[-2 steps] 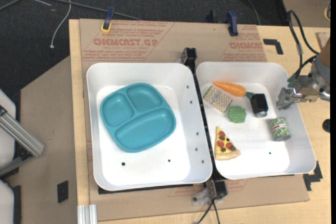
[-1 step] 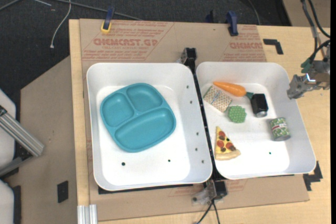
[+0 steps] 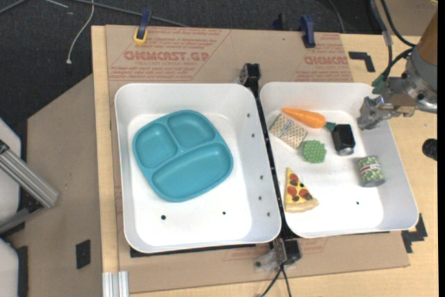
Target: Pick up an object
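Five small objects are sitting loose in the right bin point(image 3: 400, 215), presumably scattered so any can be taken; I am watching the gripper point(image 3: 372, 113) hanging over that bin's upper right corner, its state I cannot tell. Nearest it within the bin, a black block point(image 3: 343, 138) is lying just beside a carrot point(image 3: 304, 117); a green can point(image 3: 370, 170), green ball point(image 3: 313, 151) and pizza slice point(image 3: 298, 191) are lying farther off, crowding nothing.
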Action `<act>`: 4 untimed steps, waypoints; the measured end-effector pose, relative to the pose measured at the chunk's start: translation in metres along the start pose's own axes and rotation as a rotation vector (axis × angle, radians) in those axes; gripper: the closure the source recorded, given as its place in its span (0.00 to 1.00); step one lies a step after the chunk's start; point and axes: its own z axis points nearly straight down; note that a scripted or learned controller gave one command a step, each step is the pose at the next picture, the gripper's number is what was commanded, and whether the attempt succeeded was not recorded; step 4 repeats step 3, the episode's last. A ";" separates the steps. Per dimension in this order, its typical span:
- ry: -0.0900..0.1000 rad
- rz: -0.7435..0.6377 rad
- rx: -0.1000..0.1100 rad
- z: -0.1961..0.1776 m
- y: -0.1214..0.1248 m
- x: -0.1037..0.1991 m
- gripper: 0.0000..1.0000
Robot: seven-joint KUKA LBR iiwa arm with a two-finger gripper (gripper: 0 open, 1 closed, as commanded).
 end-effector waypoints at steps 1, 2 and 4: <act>0.002 0.000 0.003 0.010 0.004 0.062 1.00; 0.001 0.000 0.004 0.026 0.006 0.121 1.00; 0.001 0.000 0.005 0.042 0.004 0.178 1.00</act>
